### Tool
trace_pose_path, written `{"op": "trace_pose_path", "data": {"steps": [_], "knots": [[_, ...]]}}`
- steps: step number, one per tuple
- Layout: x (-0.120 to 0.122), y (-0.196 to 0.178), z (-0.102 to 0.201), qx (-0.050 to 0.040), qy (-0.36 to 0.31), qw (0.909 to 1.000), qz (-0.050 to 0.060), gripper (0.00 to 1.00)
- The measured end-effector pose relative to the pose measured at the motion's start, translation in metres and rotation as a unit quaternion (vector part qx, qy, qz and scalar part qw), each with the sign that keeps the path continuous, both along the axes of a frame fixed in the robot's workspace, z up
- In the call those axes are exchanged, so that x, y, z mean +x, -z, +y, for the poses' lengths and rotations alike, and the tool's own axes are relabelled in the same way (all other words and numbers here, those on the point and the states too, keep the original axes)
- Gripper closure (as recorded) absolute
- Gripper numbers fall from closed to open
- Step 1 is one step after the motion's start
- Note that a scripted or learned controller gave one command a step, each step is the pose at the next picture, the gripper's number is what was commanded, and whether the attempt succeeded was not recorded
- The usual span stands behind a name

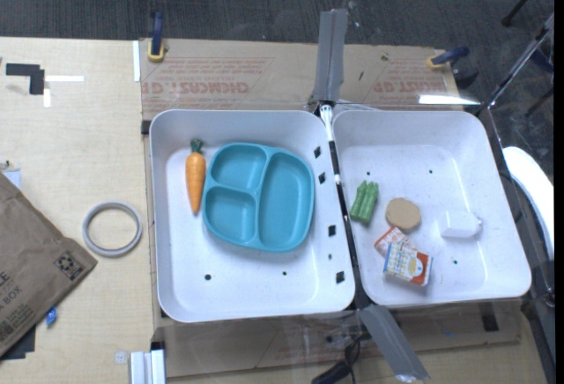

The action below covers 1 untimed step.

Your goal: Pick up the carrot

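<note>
An orange carrot (195,180) with a green top lies in the left bin (167,268), along that bin's left side, its tip pointing toward the front. It rests just left of a blue divided plate (260,195), close to the plate's edge.
The right bin (441,285) holds a green vegetable (364,202), a round tan cookie (404,214), a small carton (404,257) and a white piece (461,225). A tape ring (112,227) and a cardboard box (31,272) lie on the bench at left.
</note>
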State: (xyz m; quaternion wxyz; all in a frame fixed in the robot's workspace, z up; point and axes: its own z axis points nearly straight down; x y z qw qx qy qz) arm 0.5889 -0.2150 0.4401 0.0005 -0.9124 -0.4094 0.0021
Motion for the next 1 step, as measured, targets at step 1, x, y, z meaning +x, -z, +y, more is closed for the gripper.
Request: {"op": "trace_pose_path", "data": {"steps": [1], "knots": [[-0.0069,0.0007,0.0001,0.0003,0.061,0.9981,0.001,1.0]]}}
